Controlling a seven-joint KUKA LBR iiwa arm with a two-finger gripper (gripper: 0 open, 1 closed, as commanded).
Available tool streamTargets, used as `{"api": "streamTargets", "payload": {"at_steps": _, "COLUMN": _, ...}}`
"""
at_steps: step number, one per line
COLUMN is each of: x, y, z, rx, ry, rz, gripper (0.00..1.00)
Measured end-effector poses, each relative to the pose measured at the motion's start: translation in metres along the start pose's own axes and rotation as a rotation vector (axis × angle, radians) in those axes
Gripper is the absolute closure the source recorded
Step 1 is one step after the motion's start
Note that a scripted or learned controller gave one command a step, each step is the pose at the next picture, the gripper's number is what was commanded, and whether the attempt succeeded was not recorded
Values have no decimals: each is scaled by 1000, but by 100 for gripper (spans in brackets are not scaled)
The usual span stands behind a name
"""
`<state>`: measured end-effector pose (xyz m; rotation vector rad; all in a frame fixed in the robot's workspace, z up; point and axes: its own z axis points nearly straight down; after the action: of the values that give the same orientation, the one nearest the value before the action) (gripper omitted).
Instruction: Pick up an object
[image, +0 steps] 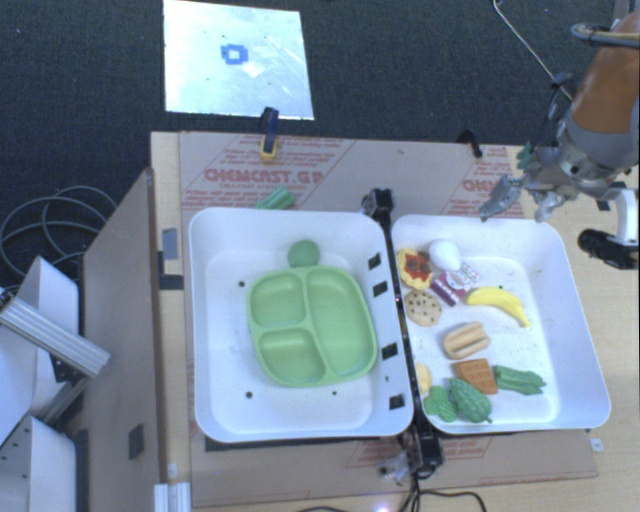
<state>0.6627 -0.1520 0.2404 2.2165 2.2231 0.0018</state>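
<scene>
The right bin (570, 300) holds several toy foods: a white egg (444, 254), a pizza slice (413, 268), a yellow banana (498, 301), a cookie (423, 308), a hot dog bun (465, 340), an orange cracker (476, 375), a green pickle (518, 380) and a leafy green piece (460, 402). My gripper (522, 205) hovers over the far rim of this bin, up and to the right of the egg. It is open, with nothing between its fingers.
The left bin (215, 300) holds a green divided plate (310, 325) and a small green ball (303, 254) behind it. A black divider (392, 300) separates the bins. A yellow-blue clamp (268, 135) sits on the cardboard behind the left bin.
</scene>
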Motion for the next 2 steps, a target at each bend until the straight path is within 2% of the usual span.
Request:
{"api": "streamTargets", "payload": {"at_steps": 1, "x": -1, "y": -69, "z": 107, "rx": 15, "ry": 4, "rz": 4, "gripper": 0}}
{"api": "streamTargets", "payload": {"at_steps": 2, "x": 34, "y": -29, "z": 155, "rx": 5, "ry": -7, "rz": -4, "gripper": 0}}
